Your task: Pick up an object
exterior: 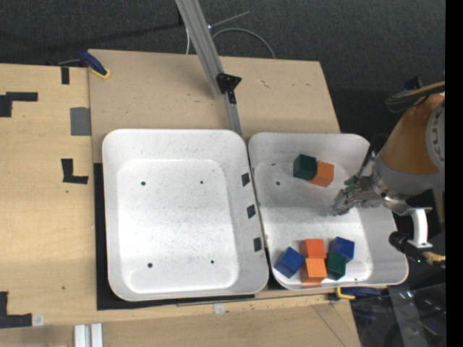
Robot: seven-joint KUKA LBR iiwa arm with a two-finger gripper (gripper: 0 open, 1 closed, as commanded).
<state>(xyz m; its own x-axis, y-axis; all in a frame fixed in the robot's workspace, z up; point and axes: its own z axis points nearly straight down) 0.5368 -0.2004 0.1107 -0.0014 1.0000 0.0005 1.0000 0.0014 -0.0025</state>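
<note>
Arm poised low in the right bin [362, 144], between 2 groups of blocks.

The gripper [346, 202] hung over bare floor mid-bin; whether it was released or clenched I could not tell. A green block [304, 167] touching an orange block [323, 173] sat at its 11 o'clock, and a cluster of 5 blocks [316, 258] at its 7. This looked like the approach step; next it needed to shift over 1 block and descend. The left bin [116, 150] lay on a plywood bench [43, 157].
</note>
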